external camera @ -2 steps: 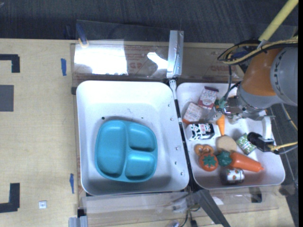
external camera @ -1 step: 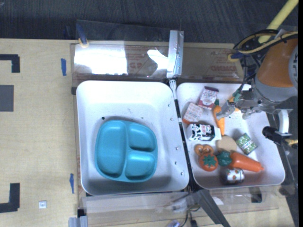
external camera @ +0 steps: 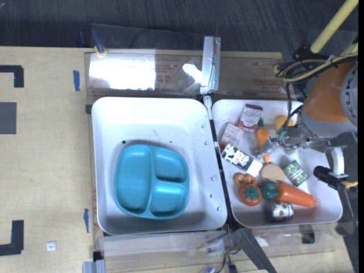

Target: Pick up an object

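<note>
The right bin (external camera: 333,212) holds several small toys. Among them are a red and white packet (external camera: 250,116), a pale pink packet (external camera: 232,134), a black and white box (external camera: 236,156), a beige wedge (external camera: 273,172), a small green box (external camera: 296,172), a carrot (external camera: 296,195), a red tomato (external camera: 250,194) and a silver can (external camera: 280,210). My gripper (external camera: 277,141) hangs low over the upper middle of this bin. It is beside a small orange piece (external camera: 261,134) and just above the beige wedge. Nothing visibly sits in its grasp.
The left bin (external camera: 114,118) carries a blue divided plate (external camera: 151,180). The arm's orange band (external camera: 330,95) and grey wrist cover the right bin's upper right corner. A clear plastic sheet (external camera: 148,67) lies behind the bins, and cables (external camera: 301,67) run at the upper right.
</note>
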You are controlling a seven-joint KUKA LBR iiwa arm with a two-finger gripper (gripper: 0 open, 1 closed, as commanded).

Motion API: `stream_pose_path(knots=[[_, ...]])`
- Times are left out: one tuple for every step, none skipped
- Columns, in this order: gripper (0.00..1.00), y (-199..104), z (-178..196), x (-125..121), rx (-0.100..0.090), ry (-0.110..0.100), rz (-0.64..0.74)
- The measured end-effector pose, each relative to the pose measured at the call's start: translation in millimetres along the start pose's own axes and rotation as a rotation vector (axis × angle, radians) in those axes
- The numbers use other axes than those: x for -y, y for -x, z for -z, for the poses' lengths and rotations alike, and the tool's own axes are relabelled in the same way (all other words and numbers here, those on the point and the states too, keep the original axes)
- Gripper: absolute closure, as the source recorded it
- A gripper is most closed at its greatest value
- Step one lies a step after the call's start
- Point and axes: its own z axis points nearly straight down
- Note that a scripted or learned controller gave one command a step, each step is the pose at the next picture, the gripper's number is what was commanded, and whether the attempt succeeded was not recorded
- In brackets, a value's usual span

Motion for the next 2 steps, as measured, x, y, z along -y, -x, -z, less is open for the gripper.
stream_pose_path(knots=[[1.0, 1, 11, -1, 0.001, 0.004, -0.002], [1.0, -10, 95, -37, 0.003, 0.009, -0.021]])
